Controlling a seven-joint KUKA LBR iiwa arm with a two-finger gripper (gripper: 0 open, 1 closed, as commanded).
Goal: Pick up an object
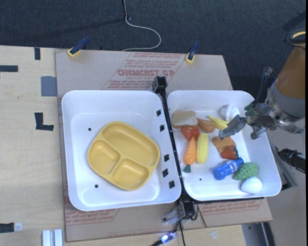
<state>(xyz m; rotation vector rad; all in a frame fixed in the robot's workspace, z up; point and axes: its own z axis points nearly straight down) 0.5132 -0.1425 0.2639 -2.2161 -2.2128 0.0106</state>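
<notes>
Plastic toy food lies in the right bin (262, 152), beside the yellow divided plate (124, 155). Gripper (235, 128) jaws stand apart just above the orange-red piece (226, 145), gripping nothing. This piece looks light, rigid and slippery; grasp across its narrow width.

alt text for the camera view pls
A grey arm's gripper hangs over the right bin, above toy food including a carrot, corn and an egg. The left bin holds a yellow divided tray.

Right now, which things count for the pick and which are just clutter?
For the pick: claw; right bin toys: corn, carrot, blue bottle, white egg.
Lying about: yellow tray, left bin, cardboard, two clamps.
</notes>
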